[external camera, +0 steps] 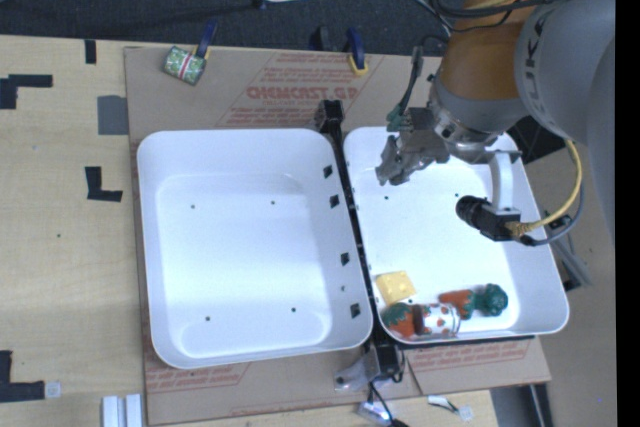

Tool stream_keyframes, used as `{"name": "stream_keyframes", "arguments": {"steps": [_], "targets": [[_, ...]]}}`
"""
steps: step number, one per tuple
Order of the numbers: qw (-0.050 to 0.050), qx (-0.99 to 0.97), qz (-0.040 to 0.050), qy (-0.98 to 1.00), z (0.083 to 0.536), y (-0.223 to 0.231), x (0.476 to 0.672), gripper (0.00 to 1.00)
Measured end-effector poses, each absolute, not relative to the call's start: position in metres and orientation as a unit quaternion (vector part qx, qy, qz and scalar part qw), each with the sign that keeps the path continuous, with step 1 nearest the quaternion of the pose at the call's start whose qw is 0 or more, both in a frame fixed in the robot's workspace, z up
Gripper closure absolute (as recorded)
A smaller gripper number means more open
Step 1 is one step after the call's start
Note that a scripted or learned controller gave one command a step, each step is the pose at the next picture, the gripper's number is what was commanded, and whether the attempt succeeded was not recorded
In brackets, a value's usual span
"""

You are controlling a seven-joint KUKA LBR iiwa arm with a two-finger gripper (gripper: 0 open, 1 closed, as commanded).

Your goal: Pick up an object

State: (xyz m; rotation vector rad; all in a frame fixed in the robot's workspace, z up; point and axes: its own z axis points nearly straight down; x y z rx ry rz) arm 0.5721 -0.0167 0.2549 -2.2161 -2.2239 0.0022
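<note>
Pincer (392,170) high over the right bin (530,260), far end; whether it is apart or together, cannot tell.

Risk: candidate objects cluster well below the pincer at the bin's near wall — yellow block (394,287), red-and-white piece (436,318), orange piece (457,298), teal ball (491,298), touching or nearly so. A descent there may strike the wall or nudge neighbours apart and grip nothing. Arm (500,35) reaches from the right, wrist tilted down-left, over bare bin floor.
</note>
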Motion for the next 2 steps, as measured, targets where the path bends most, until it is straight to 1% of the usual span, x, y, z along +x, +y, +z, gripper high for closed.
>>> {"name": "stream_keyframes", "arguments": {"steps": [1,2], "targets": [[0.001,-0.705,0.0001,-0.709,0.250,0.040,0.592,1.00],[0.001,-0.706,0.0003,-0.709,0.245,0.093,0.618,1.00]]}}
